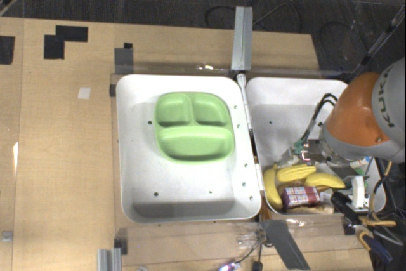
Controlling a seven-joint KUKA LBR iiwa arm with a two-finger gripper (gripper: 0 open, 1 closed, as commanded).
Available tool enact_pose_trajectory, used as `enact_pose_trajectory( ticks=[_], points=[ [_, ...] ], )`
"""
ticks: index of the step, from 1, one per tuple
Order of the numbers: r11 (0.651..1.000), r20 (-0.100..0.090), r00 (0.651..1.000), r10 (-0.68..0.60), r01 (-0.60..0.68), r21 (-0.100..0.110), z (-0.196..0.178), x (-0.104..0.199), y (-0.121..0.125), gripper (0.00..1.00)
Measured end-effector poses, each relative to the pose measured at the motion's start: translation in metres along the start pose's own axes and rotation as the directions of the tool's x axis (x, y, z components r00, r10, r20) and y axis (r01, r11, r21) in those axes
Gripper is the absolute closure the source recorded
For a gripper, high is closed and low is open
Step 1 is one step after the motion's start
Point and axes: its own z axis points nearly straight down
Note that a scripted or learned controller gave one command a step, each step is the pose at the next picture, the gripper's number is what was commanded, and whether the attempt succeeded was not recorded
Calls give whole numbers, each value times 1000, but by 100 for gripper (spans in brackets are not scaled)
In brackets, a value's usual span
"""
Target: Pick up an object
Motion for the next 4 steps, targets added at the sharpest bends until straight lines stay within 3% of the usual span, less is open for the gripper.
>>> enact_pose_trajectory(
  ticks=[1, 2, 3, 4],
  points=[
    [978, 5, 978, -210, 210, -7, -1, 6, -5, 0],
    [977, 1, 977, -213, 213, -11, -12, 8, -3, 100],
    [991, -6, 991, -135, 135, 18, -111, 65, 48, 100],
    [998, -4, 998, -58, 58, 22, -42, 16, -13, 100]
  ],
)
